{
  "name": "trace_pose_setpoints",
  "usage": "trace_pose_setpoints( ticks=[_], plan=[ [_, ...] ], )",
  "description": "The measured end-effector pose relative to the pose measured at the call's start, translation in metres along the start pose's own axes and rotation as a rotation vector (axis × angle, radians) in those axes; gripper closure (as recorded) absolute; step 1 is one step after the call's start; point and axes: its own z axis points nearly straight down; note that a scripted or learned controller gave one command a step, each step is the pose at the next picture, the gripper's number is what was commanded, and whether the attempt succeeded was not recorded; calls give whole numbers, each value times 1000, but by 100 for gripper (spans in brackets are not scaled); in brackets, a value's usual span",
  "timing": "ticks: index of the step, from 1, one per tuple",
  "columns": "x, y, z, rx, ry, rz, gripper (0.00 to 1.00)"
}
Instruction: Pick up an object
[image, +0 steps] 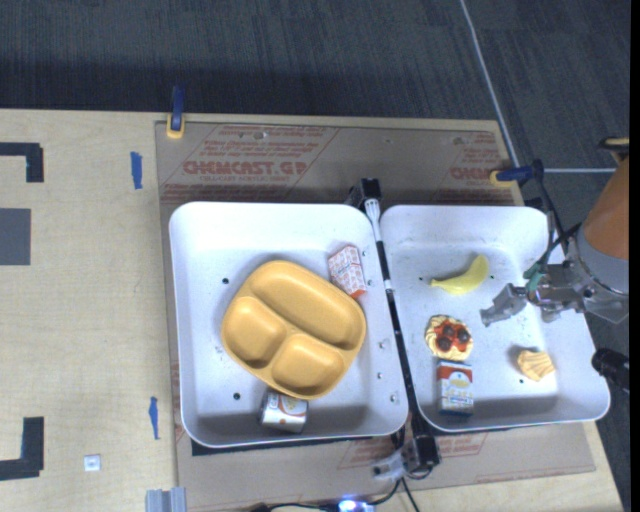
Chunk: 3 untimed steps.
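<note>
The right bin (500, 225) holds a yellow banana (461, 277), a small round pizza toy (449, 337), a red and white juice carton (456, 387) and an orange ridged piece (535, 363). My gripper (512, 300) reaches in from the right and hangs over the right bin, between the banana and the orange piece. It is open and nothing sits between its fingers. The pizza toy lies a short way to its lower left.
The left bin (200, 260) carries a big yellow divided plate (292, 326), a red and white carton (346, 269) at the plate's upper right and a can (284, 411) at its lower edge. A black divider (385, 290) runs between the bins.
</note>
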Motion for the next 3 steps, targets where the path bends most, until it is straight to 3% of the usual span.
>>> trace_pose_setpoints(
  ticks=[1, 2, 3],
  plan=[
    [23, -23, 110, -3, 0, 0, 0],
    [52, -22, 110, -5, 0, 0, 0],
    [52, -20, 99, -11, -2, 1, 100]
  ],
)
